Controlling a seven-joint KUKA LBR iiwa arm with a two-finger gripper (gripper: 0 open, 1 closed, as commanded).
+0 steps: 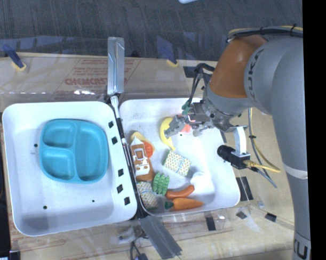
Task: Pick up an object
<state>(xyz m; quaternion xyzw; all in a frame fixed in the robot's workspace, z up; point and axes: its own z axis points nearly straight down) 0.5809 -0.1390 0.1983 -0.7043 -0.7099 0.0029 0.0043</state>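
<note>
jaws (179, 126): state cannot tell | over right bin (221, 191) | beside yellow toy (166, 129)

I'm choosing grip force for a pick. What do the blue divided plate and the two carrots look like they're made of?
Blue divided plate: likely moulded plastic, smooth with a soft sheen and rounded compartments. Carrots: probably toy plastic or rubber, evenly orange and slightly glossy; hard or soft can't be told.

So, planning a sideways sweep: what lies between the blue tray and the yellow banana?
In the camera view, between the blue tray and the yellow banana lie the bins' adjoining walls and a small carton toy.
</note>
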